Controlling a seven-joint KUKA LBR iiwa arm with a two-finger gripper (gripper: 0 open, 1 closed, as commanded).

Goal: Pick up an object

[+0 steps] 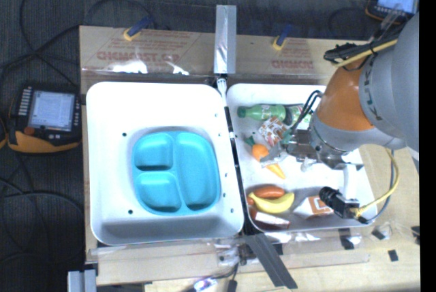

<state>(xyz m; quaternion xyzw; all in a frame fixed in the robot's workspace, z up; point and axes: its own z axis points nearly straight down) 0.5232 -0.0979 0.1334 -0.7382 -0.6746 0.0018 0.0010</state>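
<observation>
The right bin (361, 178) holds several small items. A green bottle (262, 111) lies at its far left, with a printed snack packet (273, 128) just below it. An orange carrot-like piece (259, 151) and a small orange cone (275, 169) lie in the middle left. A yellow banana (272, 201) sits near the front with a red piece (268, 190) on top and a dark red slice (270, 220) below. An orange and white box (318, 206) is at the front right. My gripper (298, 146) hangs low over the bin's middle, right of the packet and the cone.
The left bin (109, 148) holds a blue divided plate (175, 171). The grey arm with its orange band (344, 103) covers the right bin's far right side. A yellow cable (385, 192) loops over the bin's right rim. Handheld screens lie off the bench at the left and top right.
</observation>
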